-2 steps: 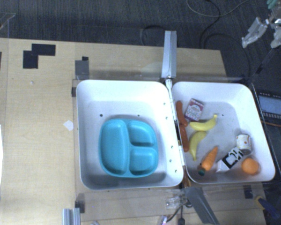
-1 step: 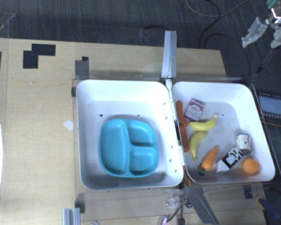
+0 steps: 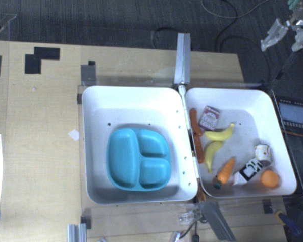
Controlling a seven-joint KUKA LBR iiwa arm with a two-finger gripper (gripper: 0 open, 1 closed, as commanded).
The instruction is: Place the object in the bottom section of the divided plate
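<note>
Up at the far right corner, the claw [image 3: 288, 33] hangs over dark carpet [image 3: 116, 9], well apart from both bins. It is small, pale and partly cut off by the edge, so I cannot tell whether it is open or closed.

The divided plate [image 3: 139, 158] lies flat in the left bin [image 3: 96, 135]. It is blue, with one large section at its left and two smaller ones stacked at its right.

The loose items all sit in the right bin [image 3: 252, 102]. A sausage [image 3: 194, 132] runs along the shared wall, and a carrot [image 3: 225, 170] slants with its green end down-left. Between them are two bananas [image 3: 214, 142]. An orange [image 3: 269, 179] is at the lower right.

The bins rest on a light wooden bench [image 3: 35, 150]. A small packet [image 3: 209, 118] and a black-and-white item [image 3: 250, 170] are too blurred to identify.
</note>
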